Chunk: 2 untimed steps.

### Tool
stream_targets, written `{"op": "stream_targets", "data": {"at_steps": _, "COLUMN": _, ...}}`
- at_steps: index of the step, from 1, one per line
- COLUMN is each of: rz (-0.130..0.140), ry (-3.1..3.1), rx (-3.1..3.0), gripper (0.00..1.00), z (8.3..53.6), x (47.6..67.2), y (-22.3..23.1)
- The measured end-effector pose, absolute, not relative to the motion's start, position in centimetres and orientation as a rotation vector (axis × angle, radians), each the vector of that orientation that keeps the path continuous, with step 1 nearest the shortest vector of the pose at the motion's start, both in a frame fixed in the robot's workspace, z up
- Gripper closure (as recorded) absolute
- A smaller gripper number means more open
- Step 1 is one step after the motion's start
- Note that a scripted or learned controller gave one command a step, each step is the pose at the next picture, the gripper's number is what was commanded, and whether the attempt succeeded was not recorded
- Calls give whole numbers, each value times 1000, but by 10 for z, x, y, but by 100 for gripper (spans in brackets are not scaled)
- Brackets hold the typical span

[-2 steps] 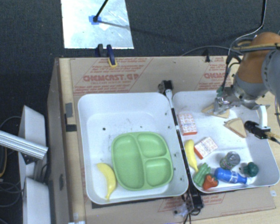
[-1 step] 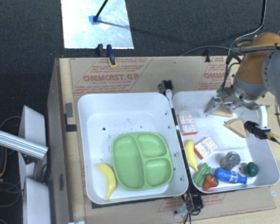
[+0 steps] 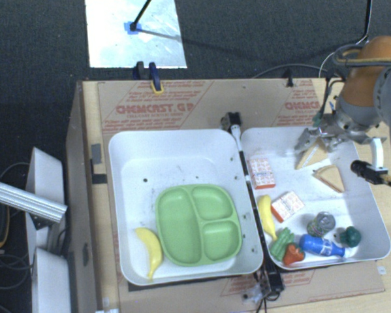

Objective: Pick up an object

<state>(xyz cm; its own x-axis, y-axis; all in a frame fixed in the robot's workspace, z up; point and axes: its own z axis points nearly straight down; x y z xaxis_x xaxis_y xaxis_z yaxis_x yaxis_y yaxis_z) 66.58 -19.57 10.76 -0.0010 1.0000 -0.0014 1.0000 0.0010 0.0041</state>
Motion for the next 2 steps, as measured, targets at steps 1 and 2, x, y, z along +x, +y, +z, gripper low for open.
{"op": "stream_targets", "data": {"at_steps": 1, "rz": 1, "ry": 2224, "rx": 2215, "gripper": 0, "z": 85, "x": 669, "y": -196}}
{"op": "stream_targets", "data": {"at_steps": 2, "rz": 2, "ry": 2224, "rx": 2215, "gripper": 0, "z": 85, "x": 653, "y": -180}}
